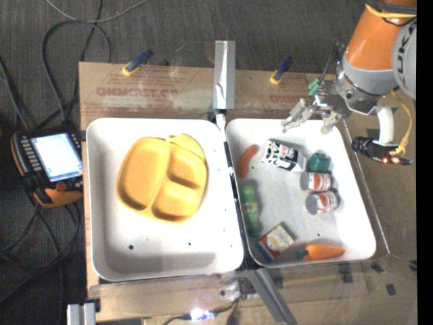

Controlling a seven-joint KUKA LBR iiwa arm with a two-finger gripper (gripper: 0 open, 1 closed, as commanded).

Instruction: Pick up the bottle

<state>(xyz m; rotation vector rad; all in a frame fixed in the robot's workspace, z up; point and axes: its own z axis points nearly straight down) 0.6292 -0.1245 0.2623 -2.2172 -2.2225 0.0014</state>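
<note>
So the two-finger metal gripper (pixel 312 116) hangs over the right white bin's (pixel 362 202) far rim, fingers apart, nothing between them. Best bet: drop squarely over the green plastic bottle (pixel 250 208) lying against the left wall, fingers straddling its width.

The worktop (pixel 155 90), a brown board, carries two white bins. The right bin (pixel 358 208) lies directly below the gripper (pixel 312 116); the left bin (pixel 101 249) sits well to its left, both rims touching.

Two white bins: left bin (pixel 101 249) holds one yellow tray (pixel 162 178); right bin (pixel 355 215) holds two cans (pixel 318 181) (pixel 323 202), two carrots (pixel 247 159) (pixel 323 252), one green bottle (pixel 251 208), two cartons (pixel 280 156) (pixel 276 239).
</note>
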